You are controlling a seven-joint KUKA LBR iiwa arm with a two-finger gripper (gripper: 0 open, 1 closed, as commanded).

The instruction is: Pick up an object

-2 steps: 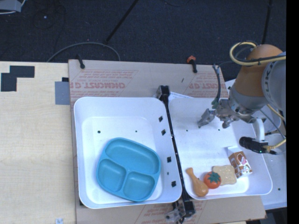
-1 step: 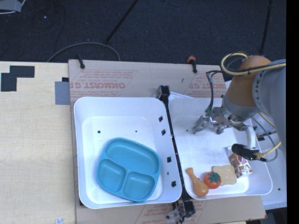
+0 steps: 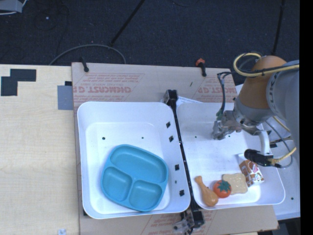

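Note:
My gripper (image 3: 220, 131) hangs low over the upper middle of the right bin (image 3: 205, 153), with the grey arm and its orange band coming in from the right. Nothing shows between its tips. Along the bin's front lie a tan chicken drumstick (image 3: 207, 192), a red tomato (image 3: 222, 189), a slice of toast (image 3: 236, 183) and a small brown-and-white packet (image 3: 252, 172). These toys sit well below and to the right of the gripper.
A blue divided plate (image 3: 134, 176) lies in the left bin (image 3: 93, 131). A black divider (image 3: 177, 151) with clips runs between the bins. A black cable and fitting (image 3: 259, 156) hang from the arm over the right bin's right side.

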